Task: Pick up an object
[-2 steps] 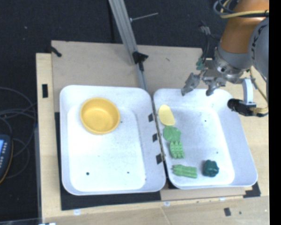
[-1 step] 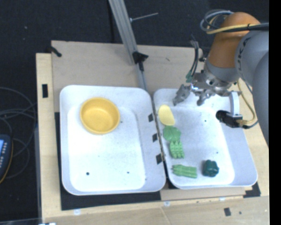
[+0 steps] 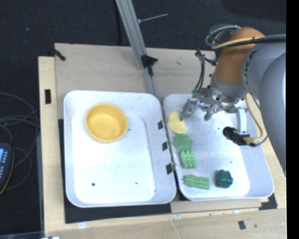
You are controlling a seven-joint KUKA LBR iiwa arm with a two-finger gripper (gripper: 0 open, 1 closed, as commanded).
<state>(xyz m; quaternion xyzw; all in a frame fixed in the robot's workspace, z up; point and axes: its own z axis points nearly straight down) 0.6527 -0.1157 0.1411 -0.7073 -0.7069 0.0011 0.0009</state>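
Gripper: the gripper hangs over the far left part of the right bin, low above its floor, below the orange band of the arm
Fingers: spread apart, one finger toward the bin's left wall and the other toward the arm's side; nothing is between them, so the grip is released and grasps no object
Nearest object: a yellow piece lies just beside the left finger, on the near side of it, close against the left wall of the right bin; whether finger and piece touch cannot be told
Next along the wall: a green lump lies just in front of the yellow piece, touching or nearly touching it
After that: a ridged green block sits just in front of the lump
Near edge of the right bin: a long green piece lies flat, and a dark green object sits near it to the right, the two apart
Left bin: the left bin holds a yellow bowl, upright, in its far left part, well apart from the gripper
Bench: both bins rest side by side on a pale bench
Behind the bins: a slanted metal pole rises from the far edge between them
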